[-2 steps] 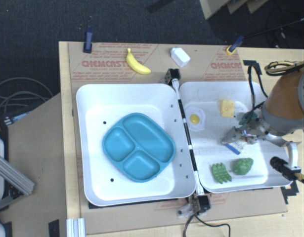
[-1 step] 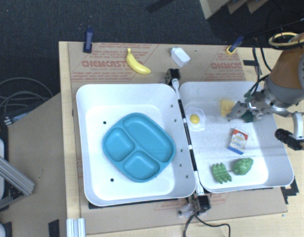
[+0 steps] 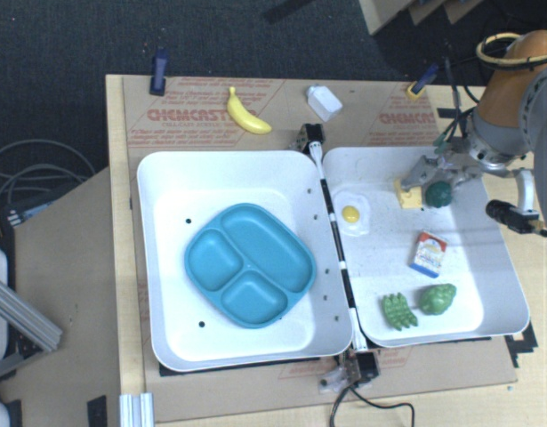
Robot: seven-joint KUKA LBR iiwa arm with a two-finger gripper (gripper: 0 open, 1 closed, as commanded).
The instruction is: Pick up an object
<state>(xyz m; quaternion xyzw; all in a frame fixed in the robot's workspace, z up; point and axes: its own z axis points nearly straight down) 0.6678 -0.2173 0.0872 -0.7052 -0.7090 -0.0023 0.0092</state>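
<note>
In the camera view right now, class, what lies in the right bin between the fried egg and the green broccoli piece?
The small red and white box lies roughly between the fried egg and the broccoli, with bare bin floor around it.

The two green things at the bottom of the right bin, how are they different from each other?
The flat green toy is ridged, with finger-like strips, and lies nearer the middle divider. The lumpy green toy is rounder and bumpier, like a small bunch of leaves, and lies farther right, just below the small red and white box. The flat one looks a deeper green; the lumpy one is paler. Both are small, green and lie in the right bin, side by side.
</note>
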